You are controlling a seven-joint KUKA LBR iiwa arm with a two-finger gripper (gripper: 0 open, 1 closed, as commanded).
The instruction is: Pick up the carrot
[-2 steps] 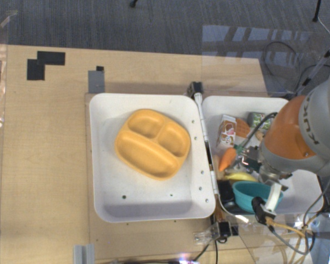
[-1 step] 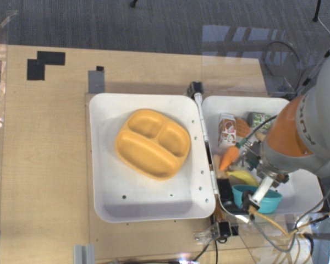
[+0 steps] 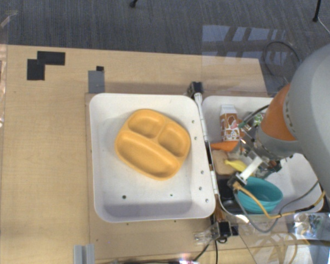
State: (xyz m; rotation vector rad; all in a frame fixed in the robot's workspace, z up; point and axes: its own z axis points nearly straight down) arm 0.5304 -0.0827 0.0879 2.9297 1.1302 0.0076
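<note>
Two bins share the worktop: at nine o'clock a yellow divided plate point(image 3: 153, 143), at three o'clock the carrot point(image 3: 224, 146), likely light, stiff and smooth, best pinched mid-length, beside the end effector point(image 3: 252, 159), whose state I cannot tell.

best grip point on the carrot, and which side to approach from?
Probably the carrot's exposed left stretch, from straight above. It lies flat in the right bin, pointing left-right near the left wall; its right end is hidden under the gripper. The carton and banana flank it, so side approaches look crowded.
</note>
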